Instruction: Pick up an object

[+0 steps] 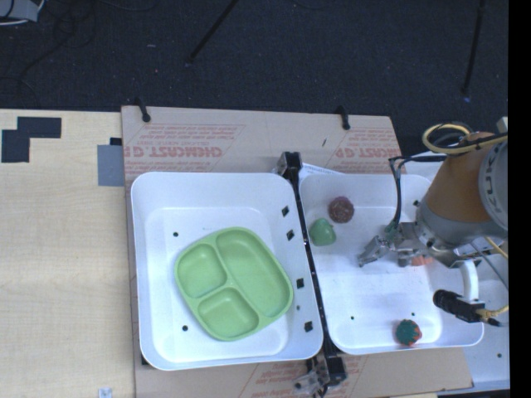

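Note:
My gripper (375, 250) hangs low over the middle of the right bin (365, 322), reaching in from the right. Its fingers stand open, with nothing between them. A small green lump (322, 232) lies to its left near the divider. A dark red-brown ball (340, 210) sits up and to the left of the gripper. A teal ball with a red patch (407, 332) rests near the bin's front right corner. Something small and orange-red (421, 261) peeks out beside the wrist, mostly hidden.
The left bin (158, 214) holds a light green divided plate (233, 283). A black clip rail (300, 247) separates the two bins. Cardboard (249, 139) lies under both bins, with pale bench to the left.

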Controlling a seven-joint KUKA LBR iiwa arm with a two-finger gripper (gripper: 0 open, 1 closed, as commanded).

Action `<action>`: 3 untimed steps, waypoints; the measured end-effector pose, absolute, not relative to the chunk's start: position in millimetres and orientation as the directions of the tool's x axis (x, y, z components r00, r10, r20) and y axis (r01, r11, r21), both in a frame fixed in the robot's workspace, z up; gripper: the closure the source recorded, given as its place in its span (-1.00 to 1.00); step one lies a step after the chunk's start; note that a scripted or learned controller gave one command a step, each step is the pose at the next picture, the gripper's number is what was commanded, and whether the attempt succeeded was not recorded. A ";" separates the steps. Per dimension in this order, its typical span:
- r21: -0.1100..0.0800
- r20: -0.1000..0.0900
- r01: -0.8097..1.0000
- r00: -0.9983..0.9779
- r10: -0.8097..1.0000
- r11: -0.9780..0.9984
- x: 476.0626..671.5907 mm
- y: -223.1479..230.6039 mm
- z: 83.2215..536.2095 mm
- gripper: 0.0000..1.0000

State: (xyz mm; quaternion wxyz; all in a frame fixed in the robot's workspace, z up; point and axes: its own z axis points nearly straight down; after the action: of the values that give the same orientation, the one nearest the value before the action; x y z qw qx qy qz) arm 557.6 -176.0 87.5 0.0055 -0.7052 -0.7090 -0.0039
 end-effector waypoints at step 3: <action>0.003 -0.001 1.000 -0.001 1.000 0.001 559.8 -186.0 186.7 1.00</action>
State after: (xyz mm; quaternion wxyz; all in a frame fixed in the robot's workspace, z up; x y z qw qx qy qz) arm 559.8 -186.0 186.7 -0.0013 -0.7068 -0.7074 -0.0006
